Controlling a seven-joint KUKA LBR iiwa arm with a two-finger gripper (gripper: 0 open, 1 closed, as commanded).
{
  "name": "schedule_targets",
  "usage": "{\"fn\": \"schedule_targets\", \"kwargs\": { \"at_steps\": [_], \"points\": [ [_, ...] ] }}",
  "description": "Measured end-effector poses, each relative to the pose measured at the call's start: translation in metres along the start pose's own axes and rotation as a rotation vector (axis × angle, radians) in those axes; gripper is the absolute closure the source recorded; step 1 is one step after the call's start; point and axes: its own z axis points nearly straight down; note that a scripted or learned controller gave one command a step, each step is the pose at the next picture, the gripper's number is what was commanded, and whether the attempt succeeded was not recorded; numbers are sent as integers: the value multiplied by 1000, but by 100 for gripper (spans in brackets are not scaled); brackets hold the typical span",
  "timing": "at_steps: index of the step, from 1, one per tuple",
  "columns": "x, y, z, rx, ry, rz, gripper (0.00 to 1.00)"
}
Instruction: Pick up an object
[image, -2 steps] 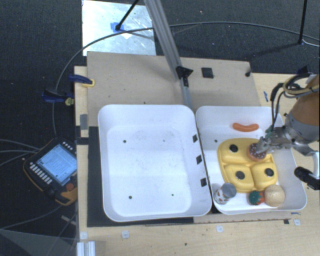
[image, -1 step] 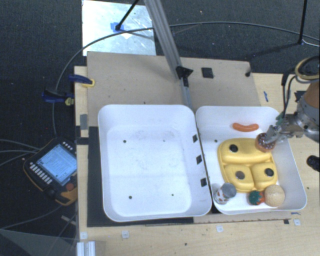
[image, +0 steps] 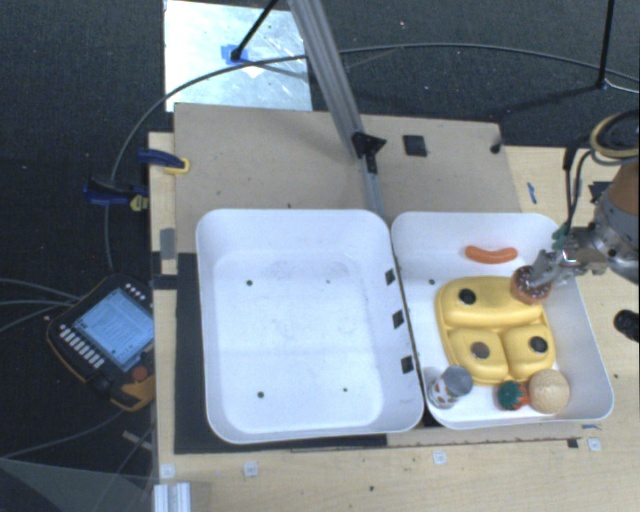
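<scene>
My gripper (image: 533, 280) reaches in from the right over the right bin (image: 420, 240), just above the upper right corner of a yellow moulded piece (image: 495, 330). A small reddish-brown round object (image: 526, 287) sits between the fingertips, and the gripper is shut on it. An orange sausage-shaped toy (image: 490, 254) lies just behind and to the left of the gripper. Along the bin's front lie a grey and white object (image: 450, 385), a small green and red ball (image: 512, 396) and a beige ball (image: 548, 391).
The left bin (image: 215, 300) stands beside the right one, joined by black clips (image: 398, 320). A metal pole (image: 335, 80) slants over the bench's back edge. A teach pendant (image: 105, 335) lies on the floor to the left.
</scene>
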Motion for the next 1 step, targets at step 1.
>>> {"fn": "schedule_targets", "kwargs": {
  "at_steps": [1],
  "points": [
    [55,1,7,2,2,-5,100]
  ]
}}
